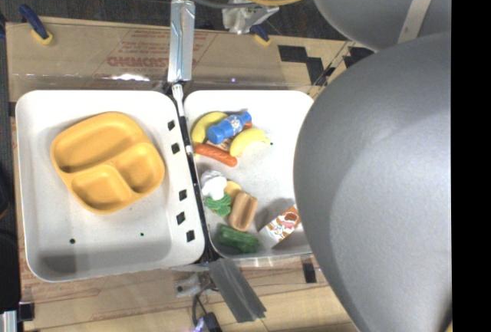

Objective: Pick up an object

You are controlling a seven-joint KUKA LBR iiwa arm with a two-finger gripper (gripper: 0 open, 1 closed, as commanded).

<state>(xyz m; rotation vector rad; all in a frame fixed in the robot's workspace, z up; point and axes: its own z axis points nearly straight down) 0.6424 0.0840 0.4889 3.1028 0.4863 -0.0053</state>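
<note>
The right bin (pixel 285 110) holds a heap of toy food. In it lie a yellow banana (pixel 204 126), a blue bottle (pixel 229 127), a yellow lemon-like fruit (pixel 250 142), an orange carrot (pixel 215 156), a white piece (pixel 212 185), a green leafy piece (pixel 218 205), a tan hot-dog bun (pixel 243 211), a dark green vegetable (pixel 236 238) and a small printed carton (pixel 282 225). My gripper (pixel 249 14) hangs above the bench beyond the far rim of the right bin, apart from every object. The big grey arm hides the right part of that bin.
In the left bin (pixel 31 192) lies a yellow divided tray (pixel 107 160). A metal divider strip (pixel 181 39) stands at the far end between the bins. Cables loop around the wrist at the top. Blue clamps (pixel 34 22) hold the cardboard at the back.
</note>
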